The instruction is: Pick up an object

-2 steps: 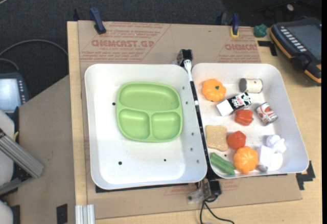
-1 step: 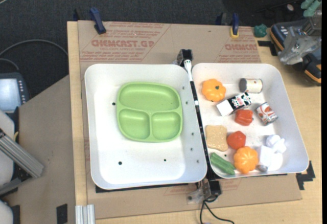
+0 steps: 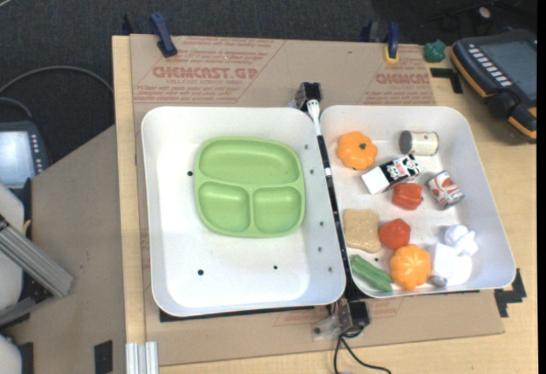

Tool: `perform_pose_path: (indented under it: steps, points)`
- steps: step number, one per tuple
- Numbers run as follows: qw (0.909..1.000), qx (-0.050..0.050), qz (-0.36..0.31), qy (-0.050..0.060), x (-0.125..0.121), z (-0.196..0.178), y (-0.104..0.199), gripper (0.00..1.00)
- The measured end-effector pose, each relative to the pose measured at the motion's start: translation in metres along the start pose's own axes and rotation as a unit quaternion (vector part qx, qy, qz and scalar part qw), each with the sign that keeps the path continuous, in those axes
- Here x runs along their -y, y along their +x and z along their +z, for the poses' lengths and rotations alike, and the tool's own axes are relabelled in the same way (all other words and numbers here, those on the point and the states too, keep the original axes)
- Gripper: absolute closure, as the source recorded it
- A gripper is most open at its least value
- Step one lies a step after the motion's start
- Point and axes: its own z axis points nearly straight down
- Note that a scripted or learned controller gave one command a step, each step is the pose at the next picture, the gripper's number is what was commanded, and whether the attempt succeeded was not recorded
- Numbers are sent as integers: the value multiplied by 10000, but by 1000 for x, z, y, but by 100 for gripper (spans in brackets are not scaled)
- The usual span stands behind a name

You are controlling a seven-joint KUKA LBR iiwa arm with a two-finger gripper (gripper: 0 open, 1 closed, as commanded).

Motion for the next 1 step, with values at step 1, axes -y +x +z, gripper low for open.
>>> perform_pose_path:
  steps: [1]
  points:
    - [9999, -2, -116, -113, 1, -93, 64, 100]
